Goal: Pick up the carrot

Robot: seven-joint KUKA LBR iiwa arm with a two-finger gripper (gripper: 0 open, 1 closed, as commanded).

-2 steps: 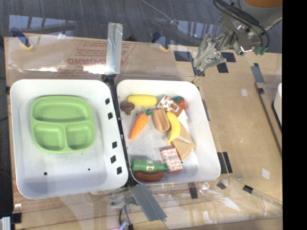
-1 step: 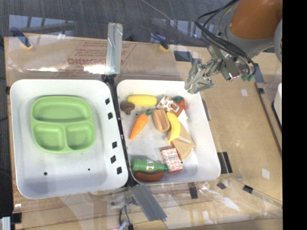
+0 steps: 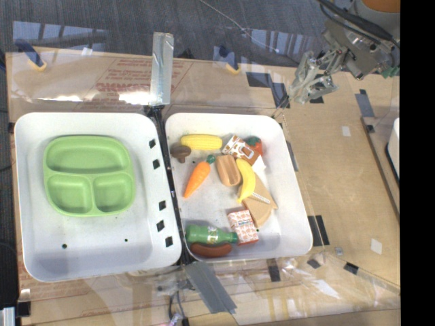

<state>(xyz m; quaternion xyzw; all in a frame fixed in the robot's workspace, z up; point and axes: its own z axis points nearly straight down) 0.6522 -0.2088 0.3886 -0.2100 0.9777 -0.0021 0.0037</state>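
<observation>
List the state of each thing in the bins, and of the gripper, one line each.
carrot: lying tilted in the right bin, not held
corn cob: lying flat near the back wall
banana: lying beside the bread roll
green bottle: on its side, against the sausage
green tray: flat in the left bin, compartments bare
gripper: raised beyond the right bin's far corner, holding nothing

Worktop (image 3: 340, 175): tan board, taped at edges. Two white bins directly on it, touching: left bin (image 3: 27, 202), right bin (image 3: 296, 209).
</observation>
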